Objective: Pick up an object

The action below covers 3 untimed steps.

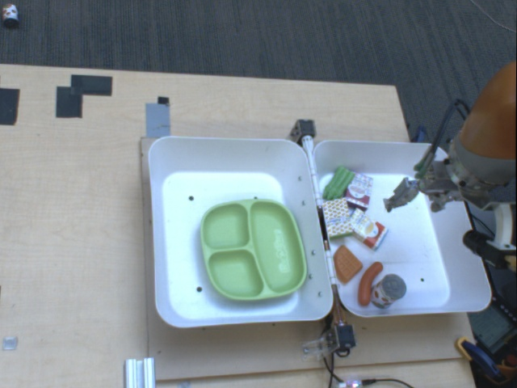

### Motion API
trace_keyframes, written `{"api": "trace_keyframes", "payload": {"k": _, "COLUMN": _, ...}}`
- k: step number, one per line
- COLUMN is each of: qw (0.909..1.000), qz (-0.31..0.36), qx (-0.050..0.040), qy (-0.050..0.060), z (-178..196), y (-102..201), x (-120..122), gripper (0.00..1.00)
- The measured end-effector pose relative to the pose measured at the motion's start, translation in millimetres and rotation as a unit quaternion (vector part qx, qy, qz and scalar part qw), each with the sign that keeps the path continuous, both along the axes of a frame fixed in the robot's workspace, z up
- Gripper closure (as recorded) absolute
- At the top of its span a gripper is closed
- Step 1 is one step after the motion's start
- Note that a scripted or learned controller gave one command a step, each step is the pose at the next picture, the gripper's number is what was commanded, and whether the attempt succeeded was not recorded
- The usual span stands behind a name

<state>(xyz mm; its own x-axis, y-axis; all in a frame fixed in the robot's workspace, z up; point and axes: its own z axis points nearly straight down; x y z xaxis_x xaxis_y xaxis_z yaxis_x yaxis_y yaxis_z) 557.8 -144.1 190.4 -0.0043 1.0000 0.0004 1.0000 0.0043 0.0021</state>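
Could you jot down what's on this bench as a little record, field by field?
left bin: holds a green divided plate
right bin: small items piled along its left side
items: green packet, orange wedge, red sausage, grey can, patterned packets
gripper: above the right bin, right of the pile, holding nothing that can be seen
arm: comes in from the view's right
bench: light wood

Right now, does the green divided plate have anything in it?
Empty. The green divided plate in the left bin shows three bare compartments.
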Motion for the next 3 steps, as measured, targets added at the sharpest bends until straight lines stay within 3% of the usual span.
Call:
{"api": "trace_keyframes", "payload": {"k": 1, "qw": 1.0000, "qz": -0.001, "qx": -0.0004, "qy": -0.001, "z": -104, "y": -6, "x": -70, "gripper": 0.00}}
{"api": "trace_keyframes", "payload": {"k": 2, "qw": 1.0000, "qz": -0.001, "qx": -0.0008, "qy": -0.005, "z": -92, "y": -6, "x": -68, "gripper": 1.00}}
{"api": "trace_keyframes", "payload": {"k": 3, "qw": 1.0000, "qz": 0.000, "qx": -0.0008, "qy": -0.004, "z": -93, "y": -6, "x": -68, "gripper": 0.00}}
